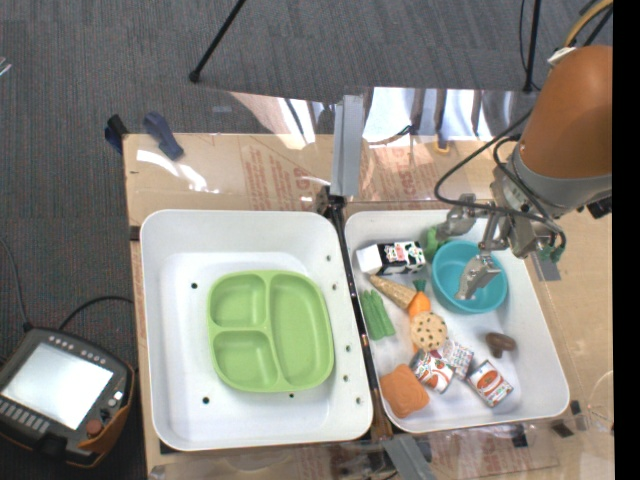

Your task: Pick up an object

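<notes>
hanging over the teal bowl point(470, 278) at the right bin's point(545, 343) two o'clock corner, the end effector point(478, 273) grips nothing, fingers parted, with cans, cookie point(428, 329) and milk carton point(397, 257) nearby on the table.

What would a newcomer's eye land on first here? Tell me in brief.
Probably the bright green divided plate, alone in the left bin. Next, the orange-banded arm reaching in from the right, its gripper over the teal bowl in the right bin, where small toy foods crowd together.
</notes>
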`<state>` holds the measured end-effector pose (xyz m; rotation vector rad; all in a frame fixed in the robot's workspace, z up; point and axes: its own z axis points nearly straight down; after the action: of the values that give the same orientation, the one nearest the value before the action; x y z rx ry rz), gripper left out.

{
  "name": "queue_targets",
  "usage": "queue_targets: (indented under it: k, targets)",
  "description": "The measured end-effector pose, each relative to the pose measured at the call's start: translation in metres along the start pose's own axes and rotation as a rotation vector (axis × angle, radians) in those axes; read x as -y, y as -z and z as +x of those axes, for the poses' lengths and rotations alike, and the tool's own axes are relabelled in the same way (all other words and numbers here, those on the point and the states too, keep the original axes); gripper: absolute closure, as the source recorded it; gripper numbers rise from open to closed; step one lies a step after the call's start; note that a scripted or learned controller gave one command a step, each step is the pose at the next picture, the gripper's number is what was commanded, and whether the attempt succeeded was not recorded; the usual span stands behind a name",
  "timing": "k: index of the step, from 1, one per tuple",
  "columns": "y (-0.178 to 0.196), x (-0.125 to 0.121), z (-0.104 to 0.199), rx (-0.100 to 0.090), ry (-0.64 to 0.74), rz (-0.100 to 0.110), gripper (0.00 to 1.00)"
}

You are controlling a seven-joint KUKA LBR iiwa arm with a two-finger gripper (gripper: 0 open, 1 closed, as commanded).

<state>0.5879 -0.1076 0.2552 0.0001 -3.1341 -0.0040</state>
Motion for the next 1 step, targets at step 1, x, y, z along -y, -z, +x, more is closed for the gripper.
queue_targets:
  k: [1]
  targets:
    - [-0.1681, -0.0211, 0.0300, -0.014, -0.202, -0.001, 0.00]
